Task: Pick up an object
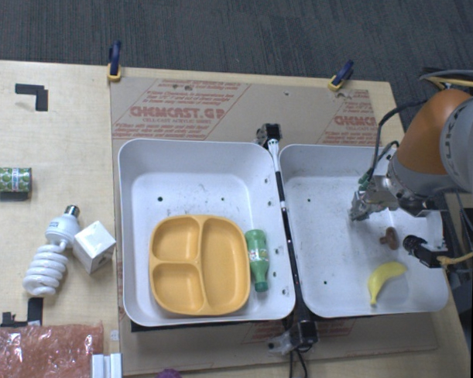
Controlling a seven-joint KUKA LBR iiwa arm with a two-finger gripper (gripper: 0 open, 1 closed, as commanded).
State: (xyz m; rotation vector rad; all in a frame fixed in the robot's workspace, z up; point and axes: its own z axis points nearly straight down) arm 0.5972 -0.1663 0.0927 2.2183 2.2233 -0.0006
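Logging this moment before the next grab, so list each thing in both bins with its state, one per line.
Yellow plate: flat in the left bin, right way up, compartments bare.
Green bottle: lying on its side beside the plate, cap toward the near edge.
Banana: lying loose in the right bin.
Small brown thing: resting on the right bin floor.
Pincer: low over the right bin.
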